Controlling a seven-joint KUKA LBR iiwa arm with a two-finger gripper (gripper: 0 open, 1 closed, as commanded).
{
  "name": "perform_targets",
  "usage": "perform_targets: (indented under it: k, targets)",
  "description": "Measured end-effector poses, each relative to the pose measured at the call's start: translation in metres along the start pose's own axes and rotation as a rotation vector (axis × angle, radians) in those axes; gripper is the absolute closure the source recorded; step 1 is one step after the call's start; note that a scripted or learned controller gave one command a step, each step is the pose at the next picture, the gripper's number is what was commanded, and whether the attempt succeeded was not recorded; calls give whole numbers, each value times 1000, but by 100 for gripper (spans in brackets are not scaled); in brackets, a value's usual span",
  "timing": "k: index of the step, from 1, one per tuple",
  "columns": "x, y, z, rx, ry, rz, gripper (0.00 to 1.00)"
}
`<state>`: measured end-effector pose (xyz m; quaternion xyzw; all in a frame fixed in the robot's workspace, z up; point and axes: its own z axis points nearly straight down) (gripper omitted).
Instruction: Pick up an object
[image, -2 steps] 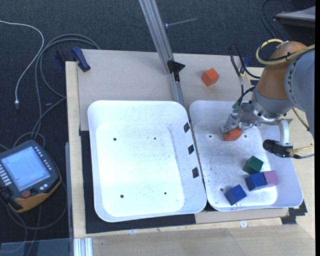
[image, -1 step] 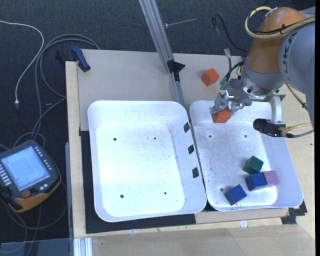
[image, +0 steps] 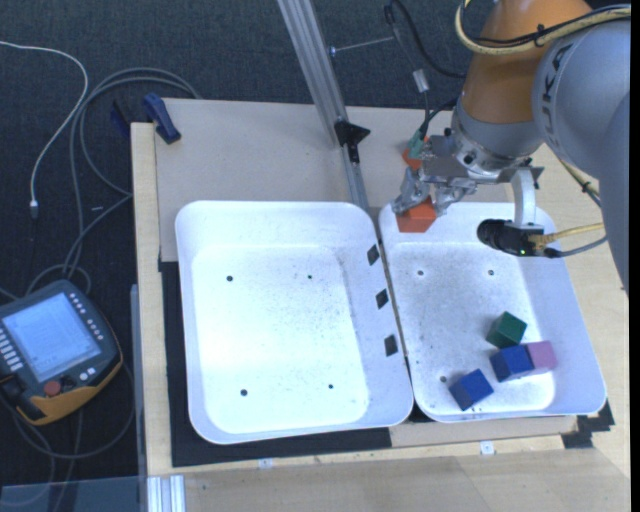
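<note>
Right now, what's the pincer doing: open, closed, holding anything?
Pincer: closed on the orange block, held above the right bin's far left corner.

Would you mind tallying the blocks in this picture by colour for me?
Orange block, between the gripper fingers: 1
Green block: 1
Blue blocks: 2
Pink block: 1
Total: 5
</note>
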<state>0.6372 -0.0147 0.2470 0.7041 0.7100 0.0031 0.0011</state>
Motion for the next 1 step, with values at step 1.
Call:
perform_targets:
  k: [1]
  targets:
    - [69, -66, 51, 19, 1, 1, 100]
